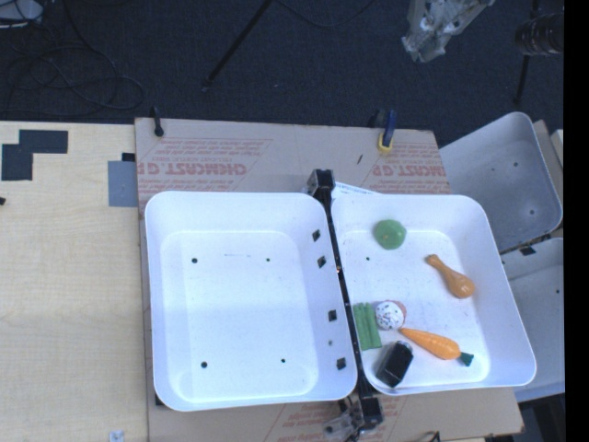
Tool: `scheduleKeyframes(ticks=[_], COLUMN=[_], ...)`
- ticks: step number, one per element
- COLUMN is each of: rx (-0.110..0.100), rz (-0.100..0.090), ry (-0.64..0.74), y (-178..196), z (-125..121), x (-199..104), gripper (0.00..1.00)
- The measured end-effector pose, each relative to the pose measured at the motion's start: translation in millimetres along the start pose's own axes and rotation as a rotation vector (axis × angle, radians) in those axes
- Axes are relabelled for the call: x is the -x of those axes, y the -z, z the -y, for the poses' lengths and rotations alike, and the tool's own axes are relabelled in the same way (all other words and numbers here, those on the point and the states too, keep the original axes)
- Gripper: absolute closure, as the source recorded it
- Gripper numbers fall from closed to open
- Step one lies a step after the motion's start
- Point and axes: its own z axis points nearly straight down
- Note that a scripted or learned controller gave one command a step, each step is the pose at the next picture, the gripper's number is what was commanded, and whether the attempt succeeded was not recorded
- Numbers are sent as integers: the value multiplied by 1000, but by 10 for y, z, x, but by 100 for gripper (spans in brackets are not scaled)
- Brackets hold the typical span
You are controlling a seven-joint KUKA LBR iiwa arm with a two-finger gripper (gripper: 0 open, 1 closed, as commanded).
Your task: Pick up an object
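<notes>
Several small objects lie in the right bin point(479, 219): a green ball point(389, 234) near the back, an orange skittle-shaped piece point(450, 276) on the right, and a white speckled ball point(390, 315) beside a flat green strip point(366, 326). An orange carrot point(430, 343) with a teal tip and a black block point(395, 363) are in the front. My gripper point(431, 26) hangs high at the top right, far behind the bins and well away from every object. Nothing is seen in it.
The left bin point(156, 247) stands beside the right one, with a black divider point(333, 284) between them. Both rest on a cardboard sheet point(230, 159) on the wooden bench. A grey metal plate point(515, 173) lies to the right. Cables cross the dark floor behind.
</notes>
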Motion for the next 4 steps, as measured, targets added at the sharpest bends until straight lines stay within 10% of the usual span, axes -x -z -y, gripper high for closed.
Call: scheduleKeyframes(ticks=[4], rx=[20], rz=[1], ry=[23], y=[369], z=[-27], x=[-72], gripper=[100])
